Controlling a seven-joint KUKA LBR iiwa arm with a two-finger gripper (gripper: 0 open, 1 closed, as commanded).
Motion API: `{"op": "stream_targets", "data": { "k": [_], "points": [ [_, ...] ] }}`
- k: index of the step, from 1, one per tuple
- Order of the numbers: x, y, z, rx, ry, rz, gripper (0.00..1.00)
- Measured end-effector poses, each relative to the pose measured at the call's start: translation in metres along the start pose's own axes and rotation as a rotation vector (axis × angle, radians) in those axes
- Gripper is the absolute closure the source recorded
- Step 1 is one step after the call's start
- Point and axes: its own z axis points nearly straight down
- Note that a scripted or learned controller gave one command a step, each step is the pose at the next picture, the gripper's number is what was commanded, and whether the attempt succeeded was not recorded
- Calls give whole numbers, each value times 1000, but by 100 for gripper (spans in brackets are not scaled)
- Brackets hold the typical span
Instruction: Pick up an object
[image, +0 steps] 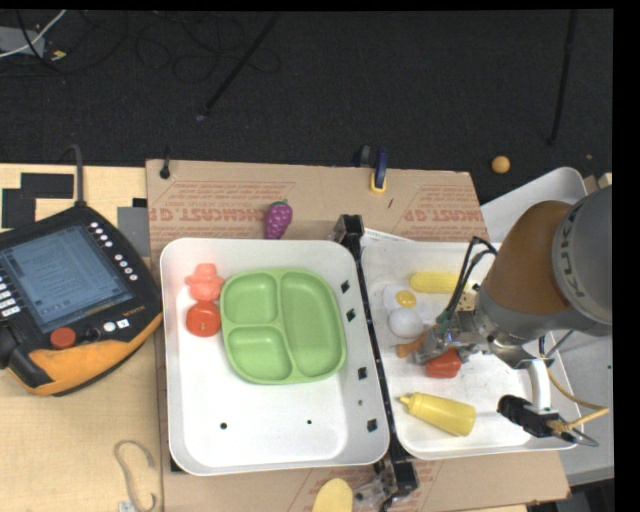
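We see the worktop (70, 440) across the lower frame, with a sheet of cardboard (230, 200) under two white bins. The left bin (260, 440) sits at centre and carries a green divided plate (282, 326); a pink toy (204, 282) and a red tomato-like piece (203, 319) lie just beside the plate's left edge. The right bin (480, 440) adjoins it on the right. The grey and orange arm (540, 272) reaches in from the right edge, and its gripper (440, 345) is low in the middle of the right bin, right over a red object (444, 365); we cannot tell how the gripper is set or if it grasps anything. Near it lie a white egg-shaped piece (404, 321), a yellow piece (433, 282) in the bin's upper part and a yellow bottle (440, 412) toward its lower edge. A control pendant (65, 290) rests at the left of the frame. A purple grape toy (277, 219) lies on the cardboard above the left bin.
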Motion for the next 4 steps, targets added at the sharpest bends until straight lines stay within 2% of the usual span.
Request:
{"op": "stream_targets", "data": {
  "k": [1, 2, 3, 4],
  "points": [
    [-1, -3, -62, -5, -1, -4, 100],
    [2, -7, -107, -4, -1, -6, 100],
    [1, -7, -131, -3, -1, -7, 100],
    [56, 22, -128, -2, 1, -11, 100]
  ]
}}
